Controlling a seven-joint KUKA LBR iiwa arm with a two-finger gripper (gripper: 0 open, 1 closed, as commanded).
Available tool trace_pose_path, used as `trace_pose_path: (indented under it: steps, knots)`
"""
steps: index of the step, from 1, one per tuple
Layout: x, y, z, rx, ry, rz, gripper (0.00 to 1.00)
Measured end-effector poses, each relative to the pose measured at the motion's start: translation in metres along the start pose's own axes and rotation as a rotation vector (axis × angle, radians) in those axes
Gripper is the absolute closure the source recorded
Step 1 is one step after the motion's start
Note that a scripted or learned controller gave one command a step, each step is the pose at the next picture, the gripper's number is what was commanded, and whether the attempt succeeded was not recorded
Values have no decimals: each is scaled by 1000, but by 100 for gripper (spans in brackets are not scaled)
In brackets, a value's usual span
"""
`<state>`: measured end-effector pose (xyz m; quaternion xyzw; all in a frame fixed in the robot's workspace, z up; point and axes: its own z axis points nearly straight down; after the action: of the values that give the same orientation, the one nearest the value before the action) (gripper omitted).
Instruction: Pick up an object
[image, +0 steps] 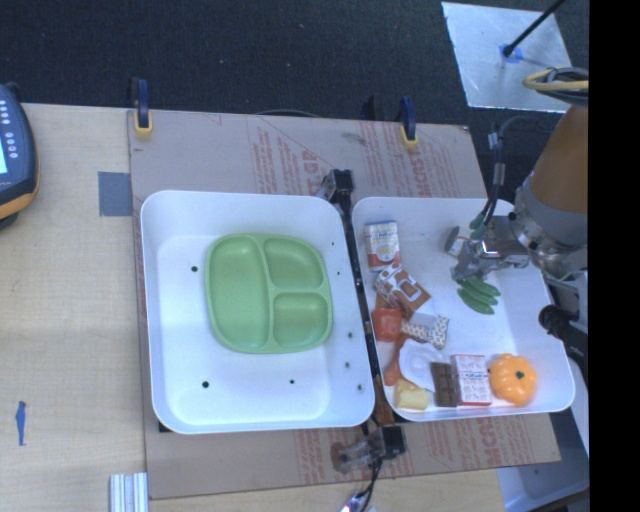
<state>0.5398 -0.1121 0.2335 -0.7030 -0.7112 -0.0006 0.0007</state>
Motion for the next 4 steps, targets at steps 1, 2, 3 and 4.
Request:
trace_pose_path:
  steps: [1, 2, 3, 4]
  knots:
    - [52, 55, 43, -1, -4, 3, 100]
    - [24, 48, 42, 4, -2, 9, 100]
    - [109, 40, -6, -1, 0, 1, 100]
    - [112, -38, 0, 11, -2, 10, 100]
